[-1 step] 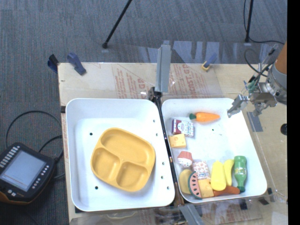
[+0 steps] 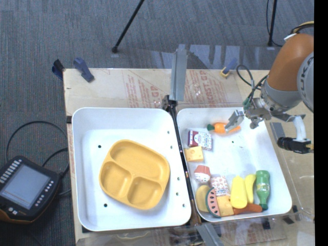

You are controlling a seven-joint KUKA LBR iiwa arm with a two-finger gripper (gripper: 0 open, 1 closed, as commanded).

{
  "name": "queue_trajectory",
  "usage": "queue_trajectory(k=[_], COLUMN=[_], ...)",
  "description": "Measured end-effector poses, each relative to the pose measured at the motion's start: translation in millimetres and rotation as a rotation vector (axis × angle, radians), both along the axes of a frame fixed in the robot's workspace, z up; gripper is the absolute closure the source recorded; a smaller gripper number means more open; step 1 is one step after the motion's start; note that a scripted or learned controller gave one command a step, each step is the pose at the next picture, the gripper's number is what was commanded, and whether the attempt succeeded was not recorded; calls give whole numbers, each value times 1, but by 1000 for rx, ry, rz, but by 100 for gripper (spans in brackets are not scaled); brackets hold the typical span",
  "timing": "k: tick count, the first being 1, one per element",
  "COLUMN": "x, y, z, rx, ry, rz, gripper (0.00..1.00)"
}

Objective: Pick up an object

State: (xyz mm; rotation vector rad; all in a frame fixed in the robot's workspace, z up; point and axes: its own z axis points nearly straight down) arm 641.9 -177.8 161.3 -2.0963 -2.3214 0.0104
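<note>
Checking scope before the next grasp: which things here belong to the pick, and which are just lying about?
Job:
gripper
toy carrot
green bottle
yellow banana
cheese square
right bin

Lying about:
yellow divided plate
left bin
teach pendant

Pretty clearly a robotics lab: grey office carpet (image 2: 61, 29), a plywood bench (image 2: 128, 88) with clamps, tripod legs (image 2: 130, 22) behind it, a control tablet (image 2: 25, 186) with its cable lying on the floor, and the robot arm (image 2: 289, 70) over the white bins (image 2: 82, 122).

Glossy yellow plastic tray (image 2: 135, 174), smooth white plastic bins (image 2: 82, 137)
</note>
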Motion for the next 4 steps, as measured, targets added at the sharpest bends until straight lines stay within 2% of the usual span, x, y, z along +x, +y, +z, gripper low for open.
queue_trajectory(k=[1, 2, 3, 4], x=[1, 4, 4, 1], y=[-9, -30, -30, -8], z=[-78, -25, -27, -77], rx=[-3, -5, -4, 0], ry=[-6, -18, -15, -8], rz=[-99, 71, 71, 99], gripper=[0, 0, 0, 0])
